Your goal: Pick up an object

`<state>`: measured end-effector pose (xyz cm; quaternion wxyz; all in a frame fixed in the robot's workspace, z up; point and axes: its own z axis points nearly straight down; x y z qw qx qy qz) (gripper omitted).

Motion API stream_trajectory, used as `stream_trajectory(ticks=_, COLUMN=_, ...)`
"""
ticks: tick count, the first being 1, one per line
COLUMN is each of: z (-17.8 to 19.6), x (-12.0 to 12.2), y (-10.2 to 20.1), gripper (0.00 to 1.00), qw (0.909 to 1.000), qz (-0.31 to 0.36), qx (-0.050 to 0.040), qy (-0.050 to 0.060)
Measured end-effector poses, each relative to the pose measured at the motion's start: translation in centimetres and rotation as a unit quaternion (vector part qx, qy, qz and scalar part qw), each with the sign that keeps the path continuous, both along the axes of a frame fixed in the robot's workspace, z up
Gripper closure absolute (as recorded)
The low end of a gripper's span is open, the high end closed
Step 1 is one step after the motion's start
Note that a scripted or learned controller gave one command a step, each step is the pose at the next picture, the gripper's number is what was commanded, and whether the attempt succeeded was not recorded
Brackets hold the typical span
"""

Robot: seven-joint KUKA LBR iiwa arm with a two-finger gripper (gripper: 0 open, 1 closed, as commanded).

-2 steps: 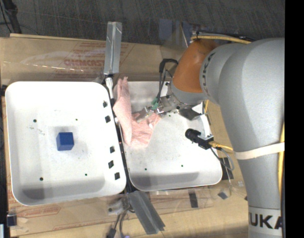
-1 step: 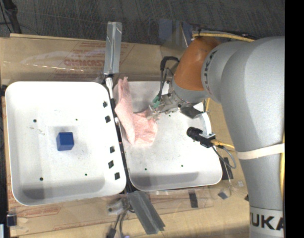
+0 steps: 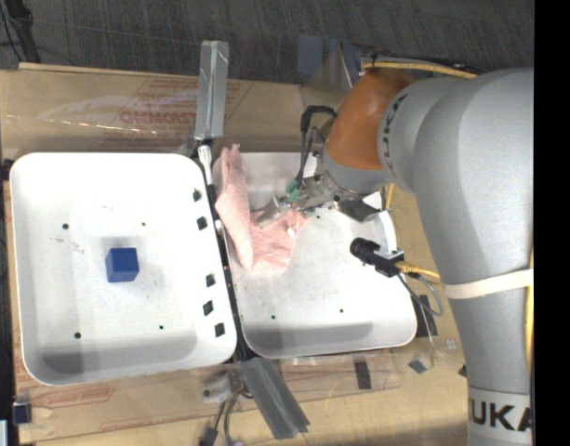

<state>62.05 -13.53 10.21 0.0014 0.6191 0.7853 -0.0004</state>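
A pink cloth [image 3: 250, 219] lies crumpled in the right bin [image 3: 359, 328], bunched against that bin's left wall and stretching from its far edge toward the middle. My gripper [image 3: 283, 208] is down at the cloth's right side, its tip touching or buried in the pink folds. The grey arm with its orange band [image 3: 359, 128] reaches in from the right above the bin. A small blue cube [image 3: 123, 264] sits alone on the floor of the left bin [image 3: 43, 351], far from the gripper.
A black cable connector [image 3: 376, 255] hangs off the arm over the right bin's right side. The divider between the bins carries several black clips [image 3: 210, 282]. Cardboard lies under both bins.
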Motion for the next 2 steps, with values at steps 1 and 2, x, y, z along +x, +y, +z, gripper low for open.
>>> stream_trajectory(ticks=1, z=-1.0, x=1.0, y=-1.2, gripper=0.0, qw=0.9999, qz=0.013, qx=0.0006, qy=0.0)
stream_trajectory(ticks=2, z=-0.9, x=2.5, y=-5.2, gripper=0.0, qw=1.0, qz=0.001, qx=0.0009, qy=0.0)
